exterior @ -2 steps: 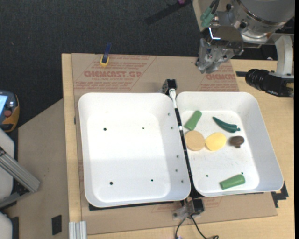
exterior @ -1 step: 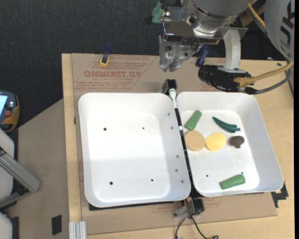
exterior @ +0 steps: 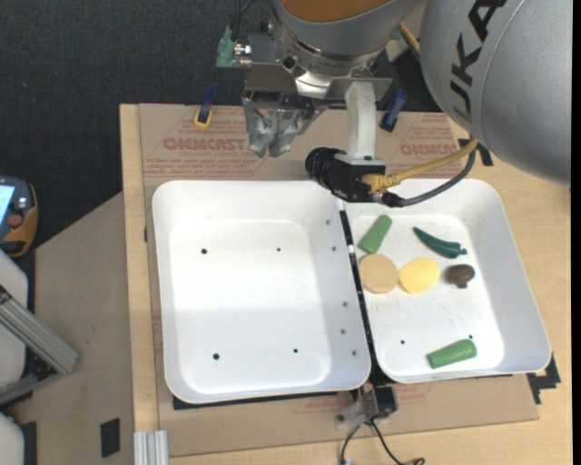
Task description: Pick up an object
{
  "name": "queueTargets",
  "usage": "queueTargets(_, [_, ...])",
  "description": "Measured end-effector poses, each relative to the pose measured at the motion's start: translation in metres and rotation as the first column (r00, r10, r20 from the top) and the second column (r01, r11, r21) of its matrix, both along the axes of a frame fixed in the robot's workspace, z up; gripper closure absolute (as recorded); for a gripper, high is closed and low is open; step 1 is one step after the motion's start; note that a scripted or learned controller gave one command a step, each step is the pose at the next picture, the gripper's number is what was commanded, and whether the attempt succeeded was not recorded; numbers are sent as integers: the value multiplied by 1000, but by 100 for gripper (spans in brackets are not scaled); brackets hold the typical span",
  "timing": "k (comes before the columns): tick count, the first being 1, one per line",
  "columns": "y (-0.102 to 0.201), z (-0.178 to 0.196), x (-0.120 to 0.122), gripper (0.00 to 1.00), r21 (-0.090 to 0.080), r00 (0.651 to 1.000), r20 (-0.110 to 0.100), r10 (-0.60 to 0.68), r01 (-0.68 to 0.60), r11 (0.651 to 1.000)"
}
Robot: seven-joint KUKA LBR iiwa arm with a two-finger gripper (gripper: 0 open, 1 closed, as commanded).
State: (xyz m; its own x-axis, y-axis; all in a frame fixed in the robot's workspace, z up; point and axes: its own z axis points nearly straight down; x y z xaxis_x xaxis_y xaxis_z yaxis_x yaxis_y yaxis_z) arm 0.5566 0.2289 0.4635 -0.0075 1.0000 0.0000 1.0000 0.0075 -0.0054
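The grey arm [exterior: 508,82] enters from the upper right, its broad curved casing filling that corner, with the orange band [exterior: 336,9] at the top edge above the wrist. The wrist points downward over the far edge of the table [exterior: 136,272], beyond the bins. The tool [exterior: 275,136] hangs below a dark metal mount, above the brown printed board [exterior: 200,143] just behind the left bin [exterior: 254,291]. Its translucent grey fingers [exterior: 263,132] lie close together, and whether they are parted or closed cannot be told; nothing is visible between them. A white bracket [exterior: 361,123] descends beside the tool to a black fitting [exterior: 340,173], from which a yellow cable [exterior: 436,168] loops to the right. Both bins are shallow, glossy white plastic trays with rounded corners, side by side and touching along their inner rims. The left bin's floor shows small dark dots. The right bin [exterior: 508,272] holds all the objects: a pale green cylinder [exterior: 374,234] tilted near the inner rim, a dark green curved pepper [exterior: 440,242] toward the far side, a tan disc [exterior: 379,273] touching a yellow disc [exterior: 419,275], a small brown lump [exterior: 461,275] just right of the yellow disc, and a green cylinder [exterior: 451,353] lying near the front edge, well apart from the others.
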Motion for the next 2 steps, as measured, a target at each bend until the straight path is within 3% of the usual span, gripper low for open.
queueTargets(2, [-2, 24, 1, 100, 1, 1000, 9, -2, 2, 1000])
